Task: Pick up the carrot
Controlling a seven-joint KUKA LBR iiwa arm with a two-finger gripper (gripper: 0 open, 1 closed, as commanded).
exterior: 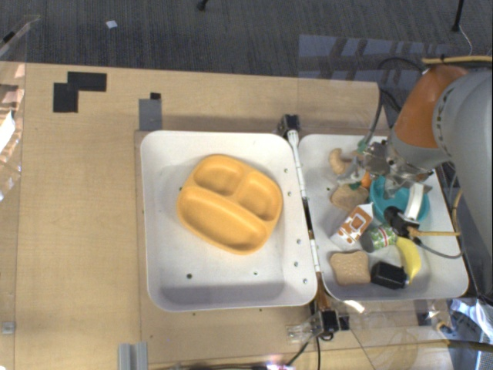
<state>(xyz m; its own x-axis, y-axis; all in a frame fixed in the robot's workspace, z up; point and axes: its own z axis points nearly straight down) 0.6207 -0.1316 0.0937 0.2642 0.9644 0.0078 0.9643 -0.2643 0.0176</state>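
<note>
Camera view: banana (409, 259) beside black block (389, 275).

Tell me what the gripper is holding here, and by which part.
Cannot be told: the gripper sits low among the clutter in the right bin, and no item is clearly between its fingers.

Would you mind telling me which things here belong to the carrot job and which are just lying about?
Job: gripper; orange bit beside it, possibly the carrot.
Lying about: yellow divided plate, banana, bread slice, small carton.
</note>
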